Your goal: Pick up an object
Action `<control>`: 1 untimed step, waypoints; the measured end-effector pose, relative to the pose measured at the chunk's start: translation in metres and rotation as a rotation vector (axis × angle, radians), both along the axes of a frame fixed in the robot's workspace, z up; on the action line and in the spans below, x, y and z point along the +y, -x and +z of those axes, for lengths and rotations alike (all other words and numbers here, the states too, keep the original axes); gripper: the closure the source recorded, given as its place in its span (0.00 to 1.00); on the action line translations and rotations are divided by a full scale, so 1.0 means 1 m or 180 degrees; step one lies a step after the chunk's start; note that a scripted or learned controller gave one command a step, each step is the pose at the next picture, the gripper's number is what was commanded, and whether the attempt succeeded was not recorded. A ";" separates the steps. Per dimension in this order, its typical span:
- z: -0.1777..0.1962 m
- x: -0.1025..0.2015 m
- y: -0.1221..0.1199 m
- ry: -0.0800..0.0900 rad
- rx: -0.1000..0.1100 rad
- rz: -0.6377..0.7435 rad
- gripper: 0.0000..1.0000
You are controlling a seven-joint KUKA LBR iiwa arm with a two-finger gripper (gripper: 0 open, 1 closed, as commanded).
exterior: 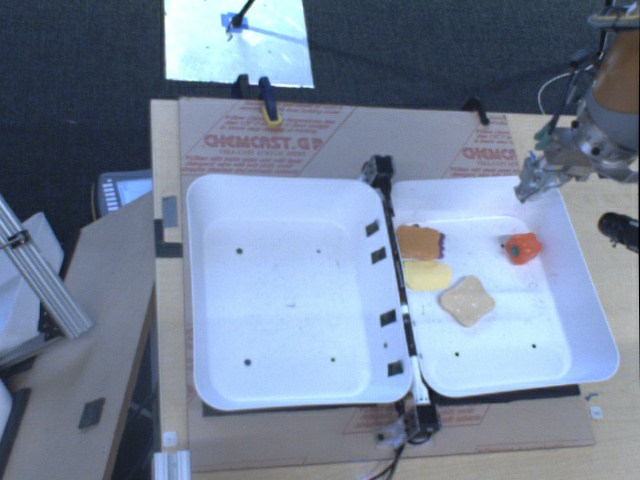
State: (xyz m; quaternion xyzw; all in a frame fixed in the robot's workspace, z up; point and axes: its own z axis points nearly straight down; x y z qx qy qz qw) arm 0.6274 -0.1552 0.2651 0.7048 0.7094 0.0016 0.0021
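In the right bin (585, 313), 4 objects lie: nearest a beige piece (467, 301), then a yellow slice (428, 276), a brown-orange block (420, 242) and a small red-orange fruit (521, 248). The fruit sits just below-left of the pincer (530, 186), which hangs empty above the far rim.

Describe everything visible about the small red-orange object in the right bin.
The red-orange object is small and rounded, glossy like plastic, with a dark greenish spot on its left side, perhaps a stem. It lies on the floor of the right bin near the far right corner, apart from the other three items. Nothing touches it; the gripper hangs above the bin's far edge.
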 end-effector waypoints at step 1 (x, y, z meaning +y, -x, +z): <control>0.003 0.078 -0.019 -0.0008 0.0003 0.0017 1.00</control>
